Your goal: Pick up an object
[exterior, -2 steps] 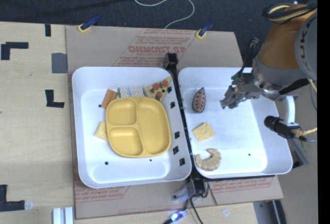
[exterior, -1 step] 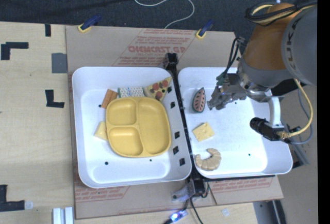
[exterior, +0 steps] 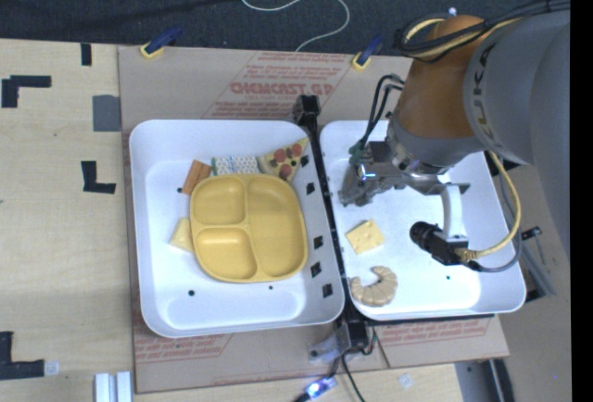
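My gripper [exterior: 357, 192] hangs over the right bin [exterior: 491, 182], near the divider; I cannot tell its state. The cheese wedge [exterior: 364, 236] lies just below it in view, toward the front, tilted diagonally. One croissant [exterior: 375, 285] sits further forward. The left bin [exterior: 153, 206] holds one yellow tray [exterior: 248, 229] atop several small items.

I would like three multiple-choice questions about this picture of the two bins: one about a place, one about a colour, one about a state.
1. Where does the divided plate lie?
A. left bin
B. right bin
C. on the bench

2. What colour is the plate?
A. blue
B. yellow
C. red

3. How does the cheese wedge lie?
A. between the fingers
B. on the plate
C. free on the right bin's floor

Answers:
1 A, it fills the left bin.
2 B, plainly yellow.
3 C, the gripper is above it, apart.
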Available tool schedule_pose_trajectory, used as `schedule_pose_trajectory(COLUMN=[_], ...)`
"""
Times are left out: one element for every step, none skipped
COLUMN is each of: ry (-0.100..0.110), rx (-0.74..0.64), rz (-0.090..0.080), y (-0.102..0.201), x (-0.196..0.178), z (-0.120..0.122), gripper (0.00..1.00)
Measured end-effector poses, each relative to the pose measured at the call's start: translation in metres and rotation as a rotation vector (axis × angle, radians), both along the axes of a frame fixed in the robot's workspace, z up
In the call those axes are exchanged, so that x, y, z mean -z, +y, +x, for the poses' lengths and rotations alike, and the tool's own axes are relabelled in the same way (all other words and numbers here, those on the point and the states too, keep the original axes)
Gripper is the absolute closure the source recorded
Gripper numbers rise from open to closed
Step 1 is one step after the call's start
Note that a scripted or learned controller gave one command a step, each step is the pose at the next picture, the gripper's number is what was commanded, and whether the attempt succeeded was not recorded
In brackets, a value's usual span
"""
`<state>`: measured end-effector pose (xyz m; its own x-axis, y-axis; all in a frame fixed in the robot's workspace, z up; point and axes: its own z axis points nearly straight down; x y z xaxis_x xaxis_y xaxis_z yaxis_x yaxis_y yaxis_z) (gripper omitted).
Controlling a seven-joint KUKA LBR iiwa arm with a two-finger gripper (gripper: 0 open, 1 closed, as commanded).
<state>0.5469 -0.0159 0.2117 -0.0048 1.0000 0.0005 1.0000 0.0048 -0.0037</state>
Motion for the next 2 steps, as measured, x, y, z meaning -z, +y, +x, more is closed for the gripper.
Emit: schedule_pose_trajectory(ry=[-0.002,-0.002], rx=[-0.002,-0.003], rz=[0.001,0.001], y=[0.048,0.099], x=[-0.012,-0.02], z=[0.001,-0.013], gripper=[1.0,1.0])
